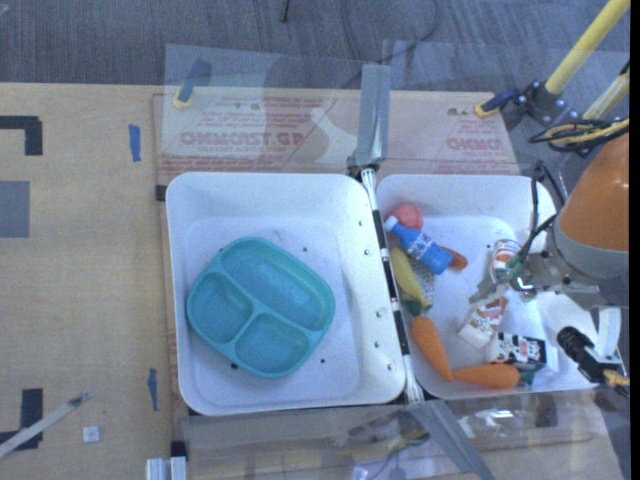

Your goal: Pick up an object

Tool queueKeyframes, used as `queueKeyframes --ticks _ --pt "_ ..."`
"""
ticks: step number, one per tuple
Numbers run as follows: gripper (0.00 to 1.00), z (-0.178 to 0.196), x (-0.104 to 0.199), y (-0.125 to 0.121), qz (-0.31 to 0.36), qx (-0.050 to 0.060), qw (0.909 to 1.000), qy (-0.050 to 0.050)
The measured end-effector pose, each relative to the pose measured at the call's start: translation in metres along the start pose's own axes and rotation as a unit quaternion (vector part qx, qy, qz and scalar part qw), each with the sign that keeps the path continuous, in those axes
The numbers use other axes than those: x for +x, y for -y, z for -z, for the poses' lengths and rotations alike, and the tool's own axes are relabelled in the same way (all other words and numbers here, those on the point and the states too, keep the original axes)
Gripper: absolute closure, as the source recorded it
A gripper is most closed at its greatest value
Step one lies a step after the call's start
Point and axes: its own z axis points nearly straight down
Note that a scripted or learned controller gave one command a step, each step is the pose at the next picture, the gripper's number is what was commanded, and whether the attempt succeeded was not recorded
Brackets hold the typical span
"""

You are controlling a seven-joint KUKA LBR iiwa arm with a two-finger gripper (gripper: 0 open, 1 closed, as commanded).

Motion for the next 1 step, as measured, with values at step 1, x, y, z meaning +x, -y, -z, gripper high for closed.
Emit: queueKeyframes --ticks 1 --pt "0.00 -0.0341 -0.0074 -0.0080 0.076 -0.005 0.9971 0.000"
